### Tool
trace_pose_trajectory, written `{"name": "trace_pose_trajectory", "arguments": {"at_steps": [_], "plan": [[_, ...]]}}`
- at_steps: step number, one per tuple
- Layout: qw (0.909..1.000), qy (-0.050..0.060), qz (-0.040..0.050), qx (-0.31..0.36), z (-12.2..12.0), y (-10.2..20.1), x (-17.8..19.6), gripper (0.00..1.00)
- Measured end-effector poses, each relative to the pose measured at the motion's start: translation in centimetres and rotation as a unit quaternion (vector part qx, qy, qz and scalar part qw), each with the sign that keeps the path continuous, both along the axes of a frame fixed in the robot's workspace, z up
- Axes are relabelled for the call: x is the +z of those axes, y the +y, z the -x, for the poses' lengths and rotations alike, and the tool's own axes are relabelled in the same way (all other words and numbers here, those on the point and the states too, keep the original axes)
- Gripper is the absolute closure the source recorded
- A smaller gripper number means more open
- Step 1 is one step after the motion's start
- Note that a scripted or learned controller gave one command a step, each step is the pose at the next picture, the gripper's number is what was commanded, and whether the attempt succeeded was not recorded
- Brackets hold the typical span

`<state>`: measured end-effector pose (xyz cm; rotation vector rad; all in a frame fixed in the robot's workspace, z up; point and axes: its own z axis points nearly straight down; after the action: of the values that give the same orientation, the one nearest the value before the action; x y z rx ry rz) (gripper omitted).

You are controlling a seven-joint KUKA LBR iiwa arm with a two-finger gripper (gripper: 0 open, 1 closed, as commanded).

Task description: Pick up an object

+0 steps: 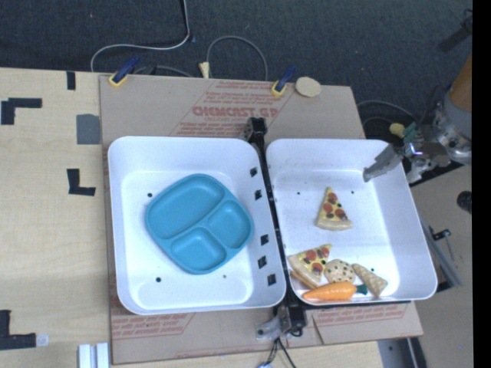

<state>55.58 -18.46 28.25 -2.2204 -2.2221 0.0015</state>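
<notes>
Right bin [399,205] has toy food in it. One pizza slice [333,210] lies alone near the middle of the bin: yellow w/ red dots and a pale crust. Its tip points up, to the far side, crust at the near end, so its long line runs far to near, tilted a bit. In the near corner sit more toys, bunched up and touching: a 2nd pizza slice [310,264], a cookie [337,271], a carrot [331,291] lying flat left-right, and a tan wedge [371,280]. Left bin [126,205] holds a blue tray [199,222] w/ 3 parts. Gripper [380,165] hangs over the right bin's far right edge, apart from the toys; can't tell if it's released or clenched, nothing seen in it
</notes>
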Motion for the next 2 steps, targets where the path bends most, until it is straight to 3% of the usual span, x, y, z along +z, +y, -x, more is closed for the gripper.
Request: {"name": "trace_pose_trajectory", "arguments": {"at_steps": [1,2], "plan": [[1.0,0.003,-0.0015,0.002,-2.7,5.1,-6.7,0.0],[1.0,-0.005,0.0042,0.0,-3.2,4.5,-20.0,0.0]]}}
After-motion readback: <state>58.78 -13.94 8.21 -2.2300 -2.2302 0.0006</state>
